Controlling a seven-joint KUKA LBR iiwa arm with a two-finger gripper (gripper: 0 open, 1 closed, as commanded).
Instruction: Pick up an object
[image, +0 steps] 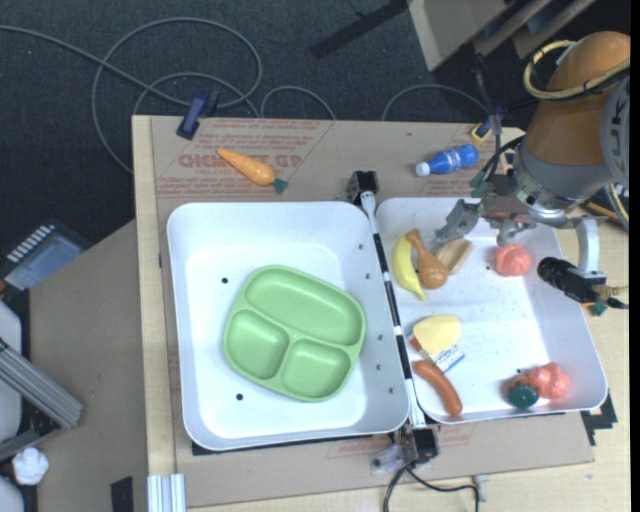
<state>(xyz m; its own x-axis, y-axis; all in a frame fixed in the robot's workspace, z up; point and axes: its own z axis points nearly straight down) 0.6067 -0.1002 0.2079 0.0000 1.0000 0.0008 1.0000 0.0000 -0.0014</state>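
Note:
The right bin (570, 330) holds several toy foods. A yellow banana (404, 268) lies at its left wall with a brown drumstick (430, 266) across it and a beige piece (456, 254) beside that. A pink-red fruit (513, 260) sits near the back. Further forward lie a yellow lemon-like piece (437, 331), a small white-and-blue packet (451, 358), a sausage (439, 388) and a red fruit with a green top (537, 384). My gripper (484, 224) hangs over the bin's back part, between the beige piece and the pink-red fruit. It is open with nothing between its fingers.
The left bin (200, 250) holds a green three-compartment plate (293, 332). On the cardboard behind the bins lie a toy carrot (250, 166), a blue bottle (448, 160) and a blue clip (196, 113). A black clamp (364, 186) sits where the bins meet.

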